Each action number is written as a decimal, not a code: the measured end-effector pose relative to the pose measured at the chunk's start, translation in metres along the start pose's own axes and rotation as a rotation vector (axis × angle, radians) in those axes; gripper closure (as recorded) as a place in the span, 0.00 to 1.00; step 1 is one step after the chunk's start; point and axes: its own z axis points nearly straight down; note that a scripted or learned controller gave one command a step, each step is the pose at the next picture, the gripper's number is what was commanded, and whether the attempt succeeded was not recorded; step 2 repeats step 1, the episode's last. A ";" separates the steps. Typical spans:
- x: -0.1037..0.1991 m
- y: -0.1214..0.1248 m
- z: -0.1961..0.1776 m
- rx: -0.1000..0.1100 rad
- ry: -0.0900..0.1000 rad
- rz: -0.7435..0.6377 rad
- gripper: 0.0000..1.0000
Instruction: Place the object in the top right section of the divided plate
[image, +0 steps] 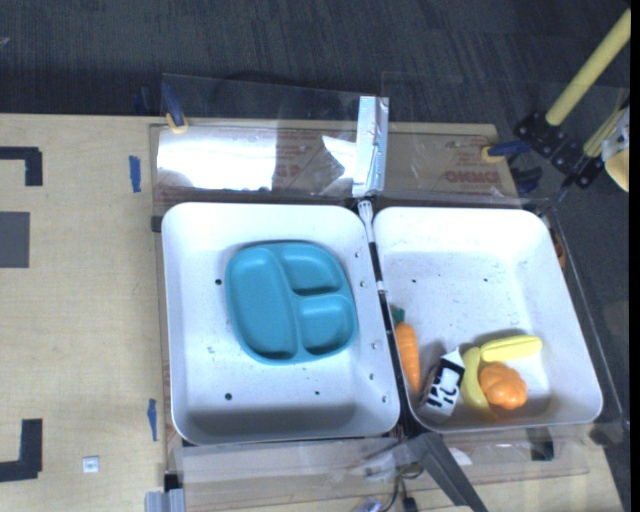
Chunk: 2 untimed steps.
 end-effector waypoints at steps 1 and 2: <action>-0.042 -0.016 0.003 -0.003 0.003 -0.062 1.00; -0.042 -0.016 0.003 -0.003 0.003 -0.062 1.00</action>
